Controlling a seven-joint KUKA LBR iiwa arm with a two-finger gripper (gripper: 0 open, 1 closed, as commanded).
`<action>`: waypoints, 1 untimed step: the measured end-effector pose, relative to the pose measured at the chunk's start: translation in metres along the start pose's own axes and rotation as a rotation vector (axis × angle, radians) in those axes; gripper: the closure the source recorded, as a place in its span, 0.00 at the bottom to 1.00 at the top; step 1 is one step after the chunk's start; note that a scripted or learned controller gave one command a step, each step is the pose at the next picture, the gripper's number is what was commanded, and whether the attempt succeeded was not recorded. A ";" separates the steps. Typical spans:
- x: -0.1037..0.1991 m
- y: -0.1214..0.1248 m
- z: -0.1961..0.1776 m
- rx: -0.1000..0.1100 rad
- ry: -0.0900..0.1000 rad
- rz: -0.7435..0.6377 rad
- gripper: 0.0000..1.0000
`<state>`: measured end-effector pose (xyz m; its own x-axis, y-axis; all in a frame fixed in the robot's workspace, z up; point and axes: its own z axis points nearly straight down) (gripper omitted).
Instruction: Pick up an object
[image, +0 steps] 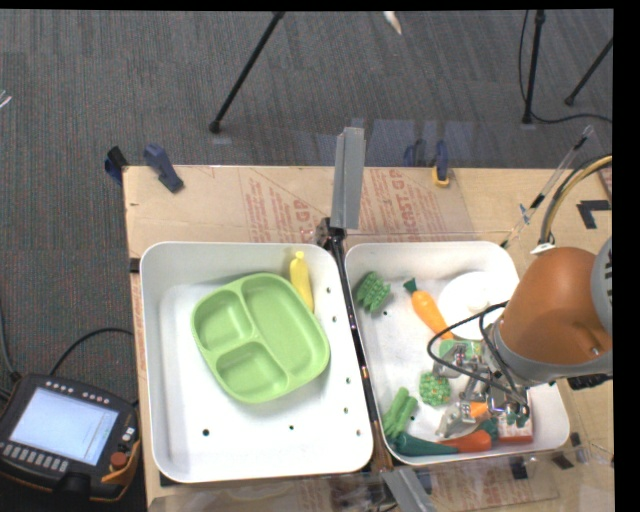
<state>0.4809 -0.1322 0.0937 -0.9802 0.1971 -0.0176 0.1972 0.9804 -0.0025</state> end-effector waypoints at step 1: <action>0.004 0.020 0.000 -0.001 0.001 -0.020 0.00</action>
<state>0.4807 -0.1115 0.0933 -0.9839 0.1778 -0.0163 0.1778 0.9841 -0.0023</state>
